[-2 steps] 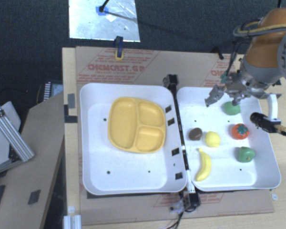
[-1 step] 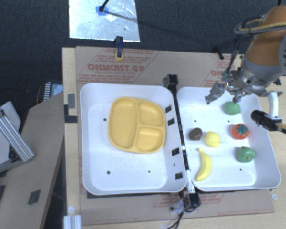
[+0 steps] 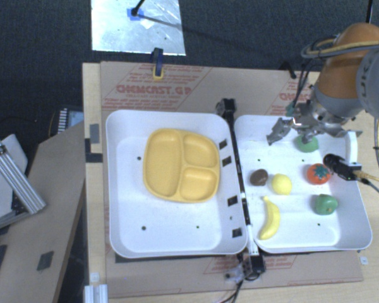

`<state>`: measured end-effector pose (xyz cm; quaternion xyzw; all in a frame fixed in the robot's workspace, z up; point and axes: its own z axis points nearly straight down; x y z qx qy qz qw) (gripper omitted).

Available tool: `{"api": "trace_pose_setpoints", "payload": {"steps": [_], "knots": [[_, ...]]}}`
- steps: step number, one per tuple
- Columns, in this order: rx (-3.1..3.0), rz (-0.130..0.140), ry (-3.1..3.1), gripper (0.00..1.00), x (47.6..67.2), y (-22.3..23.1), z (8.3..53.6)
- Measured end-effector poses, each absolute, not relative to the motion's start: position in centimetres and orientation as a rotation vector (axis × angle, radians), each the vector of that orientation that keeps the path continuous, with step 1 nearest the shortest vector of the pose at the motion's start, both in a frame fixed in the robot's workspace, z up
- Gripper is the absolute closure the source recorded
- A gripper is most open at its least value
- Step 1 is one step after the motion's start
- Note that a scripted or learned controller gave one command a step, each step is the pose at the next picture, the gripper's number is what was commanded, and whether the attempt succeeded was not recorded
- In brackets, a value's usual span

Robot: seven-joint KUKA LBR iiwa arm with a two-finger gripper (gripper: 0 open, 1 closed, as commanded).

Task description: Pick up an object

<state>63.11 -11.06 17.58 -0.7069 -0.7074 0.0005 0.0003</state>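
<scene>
The approach step is judged in hand: the gripper [image 3: 289,129] is seen spread and holding nothing (right bin's far end), just beside a pale green object [image 3: 307,144]. A descent over it, then closure, is called for.

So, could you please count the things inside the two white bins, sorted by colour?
Yellow: 3 (divided plate, lemon, banana)
Green: 2 (one under the arm, one near the right edge)
Brown: 1
Red-orange: 1
Total: 7
</scene>
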Motion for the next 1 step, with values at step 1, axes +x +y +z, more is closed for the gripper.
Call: {"api": "trace_pose_setpoints", "payload": {"steps": [1], "knots": [[-2.220,0.002,-2.221,0.00,63.38,-11.04,13.40]]}}
